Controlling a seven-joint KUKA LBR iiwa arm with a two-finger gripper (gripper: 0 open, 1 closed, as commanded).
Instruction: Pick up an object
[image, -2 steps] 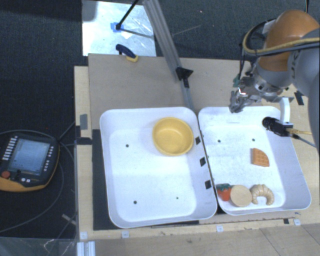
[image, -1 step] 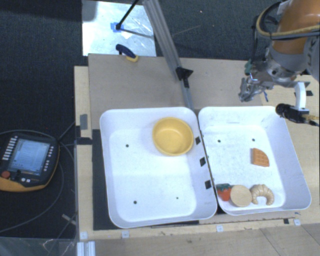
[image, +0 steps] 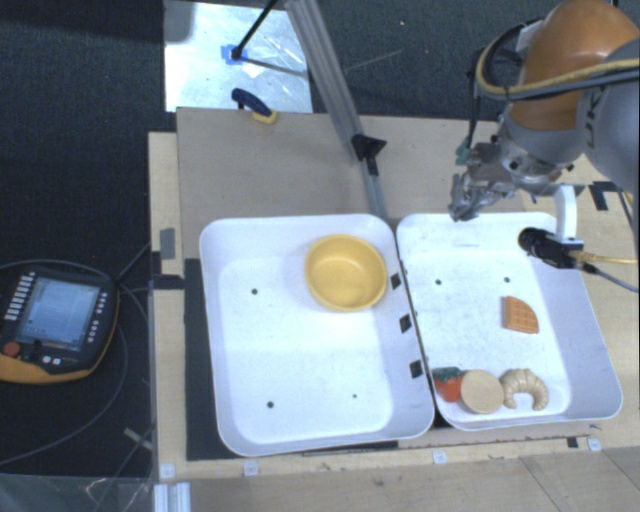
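Observation:
My gripper (image: 463, 209) hangs over the far left corner of the right bin (image: 575, 300), with nothing seen between its fingers. In that bin lie an orange waffle piece (image: 519, 316) at mid right, and along the near edge a red tomato-like piece (image: 447, 382), a round tan biscuit (image: 481, 391) and a pale croissant (image: 526, 389). A yellow bowl (image: 345, 271) sits upright at the far right of the left bin (image: 240, 330). All objects are well apart from the gripper.
A black sensor with a cable (image: 547, 247) sticks in over the right bin's far right rim. A metal pole (image: 340, 90) slants across the bench behind the bins. A teach pendant (image: 50, 320) lies on the floor at left.

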